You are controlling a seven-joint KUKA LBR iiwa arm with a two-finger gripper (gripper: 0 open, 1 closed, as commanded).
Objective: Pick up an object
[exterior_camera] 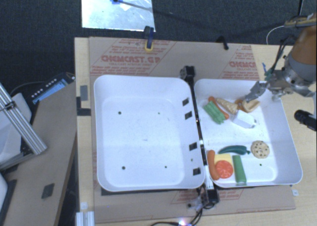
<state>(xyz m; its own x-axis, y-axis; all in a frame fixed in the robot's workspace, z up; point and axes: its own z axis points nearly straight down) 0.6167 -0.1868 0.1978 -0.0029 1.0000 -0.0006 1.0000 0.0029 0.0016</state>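
Table (163, 51) surface under you is flat cardboard-brown sheet with red lettering, and it carries two shallow white bins side by side. Your left bin (143, 131) is smooth moulded plastic with rounded corners and raised walls, its wide floor offering open room out to every edge. Your right bin (277, 136) has free floor along its right wall and near its lower right corner; the two bins meet at a dark clipped seam between them.

Your arm (302, 56) comes in over the right bin's upper right corner, and the gripper (257, 91) slants down to the bread piece (249, 104); you cannot tell from here whether the fingers are spread or pressed together.

Pickable objects sit in two clusters. Upper cluster: a ridged green pickle-like piece (215, 113), a tan wedge (228, 106), the bread piece, and a white block (243, 119) just below. Lower cluster: a carrot (212, 163) against the left wall, a yellow slab (224, 158) with a red tomato slice (224, 170) on it, a green cylinder (239, 169), a dark green pepper (234, 149), and a round speckled cookie (259, 149).
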